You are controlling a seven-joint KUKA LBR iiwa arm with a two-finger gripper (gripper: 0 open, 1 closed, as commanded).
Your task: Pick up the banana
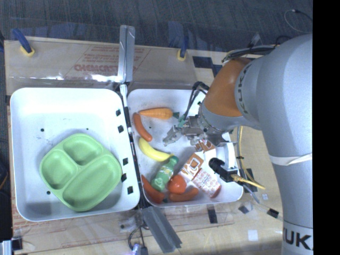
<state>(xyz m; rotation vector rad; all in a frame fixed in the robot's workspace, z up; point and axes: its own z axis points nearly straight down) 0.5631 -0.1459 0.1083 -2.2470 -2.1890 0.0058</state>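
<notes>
You are looking down on two white bins sitting side by side. In the left bin [21, 142], a green divided plate [81, 171] is lying toward the near edge. In the right bin [159, 97], a sausage [142, 126] is lying by the left wall, with a carrot [156, 112] resting just beyond it toward the far edge. The banana [153, 151] is lying near the bin's left wall, about midway between far and near edges, just below the sausage. Toward the near edge, a green bottle [164, 173], a tomato [177, 184] and a carton [201, 175] are crowding together. The gripper [174, 134] is hovering just right of the banana and above it in the view, apart from it, its fingers standing slightly spread and holding nothing. The arm [255, 94] is reaching in over the bin's right wall.
</notes>
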